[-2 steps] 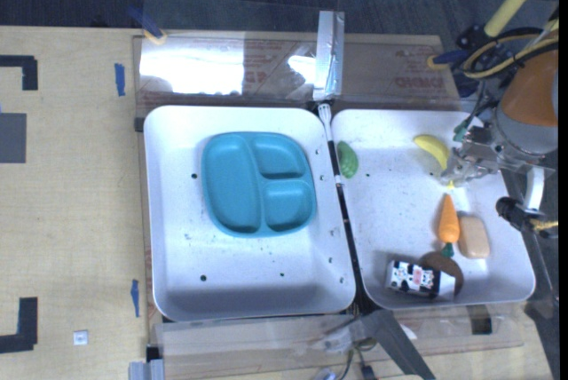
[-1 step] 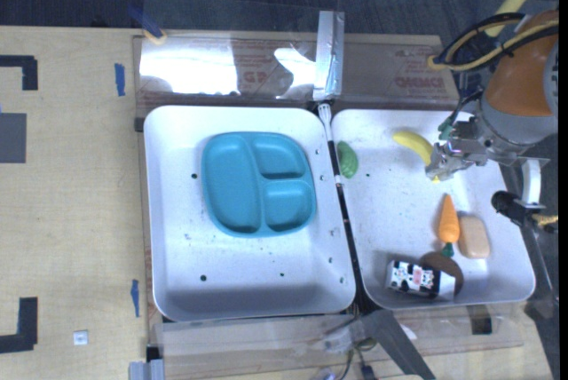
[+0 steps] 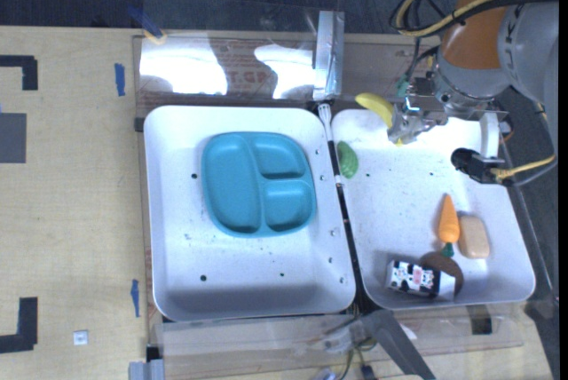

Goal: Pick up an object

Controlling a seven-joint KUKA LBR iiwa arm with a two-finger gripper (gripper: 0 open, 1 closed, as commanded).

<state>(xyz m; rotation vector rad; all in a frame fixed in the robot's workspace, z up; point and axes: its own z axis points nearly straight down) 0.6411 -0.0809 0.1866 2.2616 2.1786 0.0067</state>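
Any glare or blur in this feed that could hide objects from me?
Camera view: strong glare whites out the clear panel behind the left bin; the right bin's far corner around the banana and gripper is overexposed; the blue tray and carrot read clearly.

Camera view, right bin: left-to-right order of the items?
Green object → banana → claw → black-and-white carton; carrot and tan block come last, left to right.

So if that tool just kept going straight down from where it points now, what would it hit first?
Probably the yellow banana, which lies just beside the tool at the right bin's back edge; depth is unclear, so it might meet bare bin floor.
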